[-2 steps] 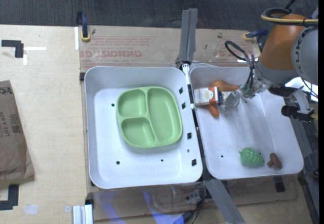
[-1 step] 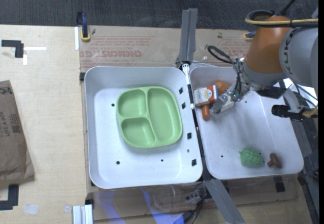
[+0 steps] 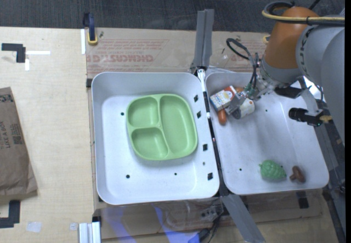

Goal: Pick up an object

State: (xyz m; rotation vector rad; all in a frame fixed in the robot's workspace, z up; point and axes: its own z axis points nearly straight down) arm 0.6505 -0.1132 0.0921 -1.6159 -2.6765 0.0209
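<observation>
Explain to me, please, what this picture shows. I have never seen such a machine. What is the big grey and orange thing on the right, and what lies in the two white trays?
The picture comes from one camera fixed above a bench, looking down at a slant. The grey and orange thing is a robot arm reaching in from the right. At its end is a gripper, lowered into the right bin among a small pile: an orange and white carton and an orange piece. Whether it holds anything cannot be told. Near that bin's front edge lie a green toy and a small brown object. The left bin holds a green divided plate. A brown paper bag lies far left on the bench.
</observation>
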